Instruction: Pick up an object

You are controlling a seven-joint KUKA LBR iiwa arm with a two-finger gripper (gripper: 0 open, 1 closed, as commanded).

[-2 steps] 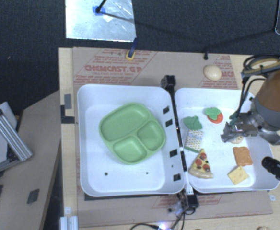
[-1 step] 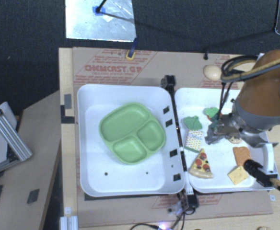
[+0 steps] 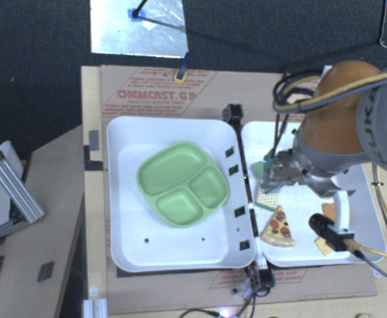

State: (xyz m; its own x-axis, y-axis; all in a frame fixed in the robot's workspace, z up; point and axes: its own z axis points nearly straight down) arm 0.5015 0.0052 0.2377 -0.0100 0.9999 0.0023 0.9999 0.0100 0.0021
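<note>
My gripper [image 3: 270, 175] hangs low over the left part of the right bin [image 3: 313, 260], under the grey and orange wrist. A pale checkered piece [image 3: 267, 198] lies just below it, and something green [image 3: 259, 169] shows at its left side. A toy pizza slice [image 3: 277, 227] lies nearer the bin's front. A small orange piece [image 3: 328, 209] and a tan piece [image 3: 323, 246] sit further right. The wrist hides the fingertips.
The left bin [image 3: 130, 244] holds a green divided plate [image 3: 183, 183]. A black clip strip [image 3: 241, 177] runs between the two bins. A shiny metal sheet [image 3: 138, 17] lies beyond the bench at the back.
</note>
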